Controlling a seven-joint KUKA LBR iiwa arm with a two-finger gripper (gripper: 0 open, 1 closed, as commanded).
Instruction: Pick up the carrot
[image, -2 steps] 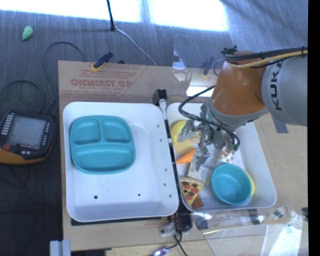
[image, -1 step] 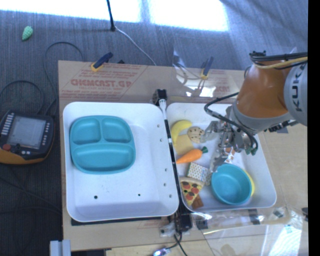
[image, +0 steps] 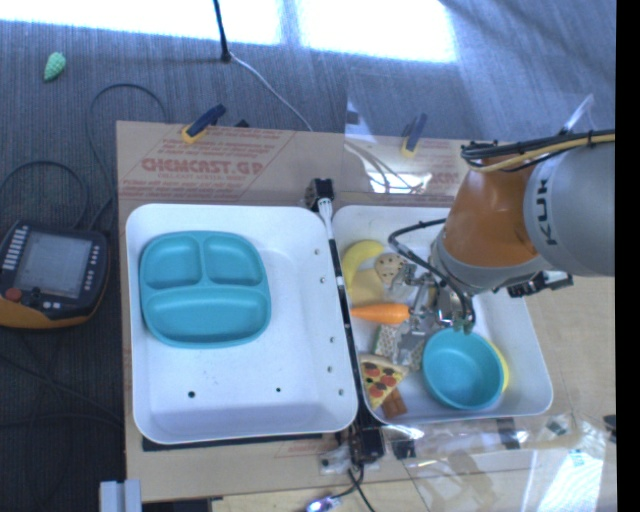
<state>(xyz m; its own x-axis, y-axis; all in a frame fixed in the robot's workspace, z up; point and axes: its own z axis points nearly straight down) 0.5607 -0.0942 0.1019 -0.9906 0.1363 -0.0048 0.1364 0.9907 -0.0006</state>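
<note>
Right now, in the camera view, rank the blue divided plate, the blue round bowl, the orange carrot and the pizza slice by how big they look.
1. Blue divided plastic plate, plainly largest.
2. Blue round bowl.
3 and 4. Orange carrot and toy pizza slice: they look about alike, and the claw covers the carrot's right end, so no firm order.

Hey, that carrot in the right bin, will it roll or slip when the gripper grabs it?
The carrot looks smooth and tapered, so it may slip toward its thin end. Its round body, lying flat, could roll if nudged. It appears rigid, probably light plastic.
</note>
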